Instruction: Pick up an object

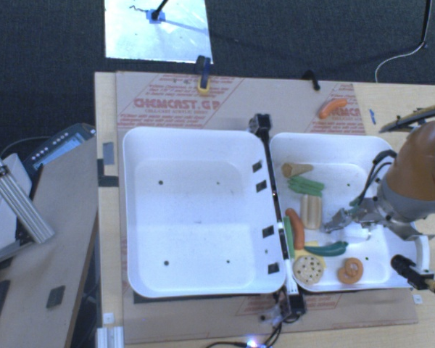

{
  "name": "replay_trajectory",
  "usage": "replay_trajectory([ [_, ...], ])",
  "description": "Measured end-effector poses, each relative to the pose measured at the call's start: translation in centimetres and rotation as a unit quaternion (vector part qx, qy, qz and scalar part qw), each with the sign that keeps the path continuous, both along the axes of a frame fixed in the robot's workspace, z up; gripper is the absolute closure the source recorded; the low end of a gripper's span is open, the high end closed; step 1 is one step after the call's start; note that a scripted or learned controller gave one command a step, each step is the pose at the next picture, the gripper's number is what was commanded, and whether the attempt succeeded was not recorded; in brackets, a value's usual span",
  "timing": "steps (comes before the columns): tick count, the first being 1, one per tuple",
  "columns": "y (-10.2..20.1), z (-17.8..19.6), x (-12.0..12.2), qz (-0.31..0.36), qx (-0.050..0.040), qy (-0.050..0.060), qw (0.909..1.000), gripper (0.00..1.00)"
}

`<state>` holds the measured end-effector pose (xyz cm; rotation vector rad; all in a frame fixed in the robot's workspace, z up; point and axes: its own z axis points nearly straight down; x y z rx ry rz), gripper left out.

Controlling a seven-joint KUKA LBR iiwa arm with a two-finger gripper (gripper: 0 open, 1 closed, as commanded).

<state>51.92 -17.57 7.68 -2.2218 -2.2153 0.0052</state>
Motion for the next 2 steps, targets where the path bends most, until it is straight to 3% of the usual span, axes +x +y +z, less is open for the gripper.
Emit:
replay_trajectory([
  [1, 0.1, 1.8, 0.3, 0.002, -0.0009, -0.005, 1.0, 1.0],
  [2, 7.5, 0.7, 3.0, 0.007, 0.0007, -0.004, 1.0, 1.0],
])
